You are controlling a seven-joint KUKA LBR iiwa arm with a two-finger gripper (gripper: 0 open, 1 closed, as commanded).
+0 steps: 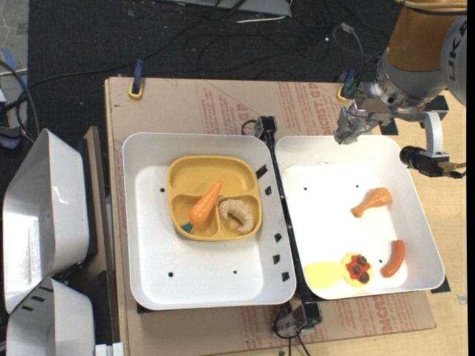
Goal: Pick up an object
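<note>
My gripper [347, 130] hangs over the far edge of the right bin [326, 158], with nothing visible between its fingers. In that bin lie a chicken drumstick [371, 202] at mid right, a sausage [393, 259] near the right wall, and a yellow flat piece topped with dark red berries [340, 271] at the front. The left bin [148, 221] holds a yellow divided plate [214, 170] with a carrot [205, 203] and a pale shrimp [238, 214] in its compartments.
Black clips run along the seam between the two bins [276, 199]. A brown board [223, 102] lies under both bins. White containers [44, 206] stand at the far left. Cables cross the dark floor behind the bench.
</note>
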